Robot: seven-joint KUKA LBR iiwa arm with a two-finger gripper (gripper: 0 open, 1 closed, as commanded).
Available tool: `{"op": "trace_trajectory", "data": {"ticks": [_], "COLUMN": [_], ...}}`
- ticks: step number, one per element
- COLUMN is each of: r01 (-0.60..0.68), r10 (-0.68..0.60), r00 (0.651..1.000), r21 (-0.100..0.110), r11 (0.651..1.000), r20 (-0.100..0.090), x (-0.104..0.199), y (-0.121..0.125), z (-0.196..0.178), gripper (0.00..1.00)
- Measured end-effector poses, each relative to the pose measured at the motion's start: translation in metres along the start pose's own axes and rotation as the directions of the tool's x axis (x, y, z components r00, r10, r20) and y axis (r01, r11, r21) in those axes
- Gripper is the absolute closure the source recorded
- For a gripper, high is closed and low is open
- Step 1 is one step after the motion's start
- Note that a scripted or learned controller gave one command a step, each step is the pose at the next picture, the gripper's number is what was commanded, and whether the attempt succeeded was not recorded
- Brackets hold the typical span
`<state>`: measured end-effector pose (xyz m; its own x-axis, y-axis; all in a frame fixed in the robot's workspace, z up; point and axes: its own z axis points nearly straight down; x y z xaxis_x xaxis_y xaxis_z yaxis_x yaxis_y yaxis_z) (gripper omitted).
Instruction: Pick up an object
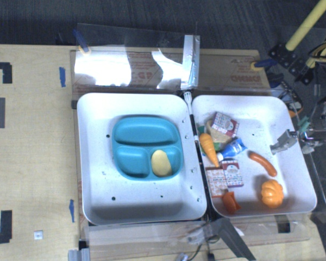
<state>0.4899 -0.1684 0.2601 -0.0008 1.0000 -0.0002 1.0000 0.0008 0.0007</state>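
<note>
The right bin (261, 105) holds a loose pile: an orange carrot (208, 148), a blue tube (232, 149), a red-and-white packet (224, 124), another printed packet (224, 177), a red sausage-shaped piece (262, 163), a small orange pumpkin (271, 193) and a red piece (229, 201). My gripper (281, 142) hangs at the right side of this bin, above its floor and just up and right of the red sausage-shaped piece. Nothing is visibly held in it.
The left bin (98, 189) carries a blue divided plate (145, 144) with a yellow oval fruit (161, 162) in its lower right compartment. A clear plastic sheet and cardboard (152, 67) lie behind the bins. Cables and a yellow pole (312, 16) stand at the far right.
</note>
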Motion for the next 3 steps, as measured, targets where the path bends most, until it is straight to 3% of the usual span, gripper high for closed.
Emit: {"op": "trace_trajectory", "data": {"ticks": [1,2,3], "r01": [0.020,0.086,0.083], "r10": [-0.020,-0.086,-0.083], "r00": [1.000,0.996,0.997], "r21": [0.009,-0.003,-0.003], "r11": [1.000,0.996,0.997], "r20": [-0.003,0.000,0.000], "x": [-0.008,-0.031,-0.032], "y": [0.034,0.060,0.060], "z": [0.115,0.165,0.156], "gripper": [0.00,0.00,1.00]}}
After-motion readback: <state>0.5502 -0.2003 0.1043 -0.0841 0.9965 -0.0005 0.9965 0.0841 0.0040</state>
